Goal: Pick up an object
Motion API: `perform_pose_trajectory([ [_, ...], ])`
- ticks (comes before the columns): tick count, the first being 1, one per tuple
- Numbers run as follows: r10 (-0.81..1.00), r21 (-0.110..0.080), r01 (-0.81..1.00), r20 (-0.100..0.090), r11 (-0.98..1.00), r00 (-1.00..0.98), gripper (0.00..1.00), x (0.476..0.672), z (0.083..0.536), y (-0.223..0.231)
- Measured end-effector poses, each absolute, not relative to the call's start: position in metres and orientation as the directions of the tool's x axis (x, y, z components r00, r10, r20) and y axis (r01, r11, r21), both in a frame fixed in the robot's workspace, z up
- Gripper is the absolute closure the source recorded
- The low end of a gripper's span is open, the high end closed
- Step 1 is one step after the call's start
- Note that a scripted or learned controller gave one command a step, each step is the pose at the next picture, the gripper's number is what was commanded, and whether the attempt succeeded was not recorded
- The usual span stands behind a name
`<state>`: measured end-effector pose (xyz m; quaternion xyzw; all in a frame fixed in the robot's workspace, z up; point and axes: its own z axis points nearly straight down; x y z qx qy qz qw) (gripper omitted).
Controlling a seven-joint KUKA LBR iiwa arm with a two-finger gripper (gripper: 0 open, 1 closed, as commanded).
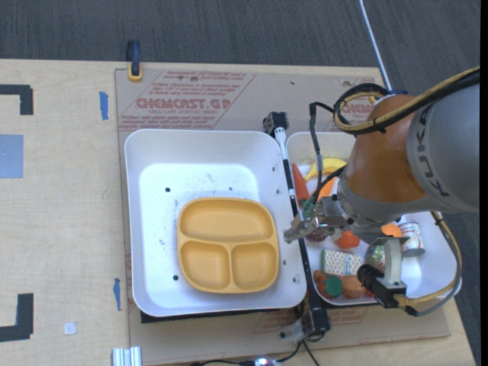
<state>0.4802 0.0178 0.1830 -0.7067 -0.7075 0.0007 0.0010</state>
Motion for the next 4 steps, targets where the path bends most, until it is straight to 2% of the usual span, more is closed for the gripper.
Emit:
perform_pose_trajectory([
  [4, 1.000, -0.003, 1.000, 0.000, 0.001, -0.001, 0.00, 0.4801, 0.1829, 0.0178],
])
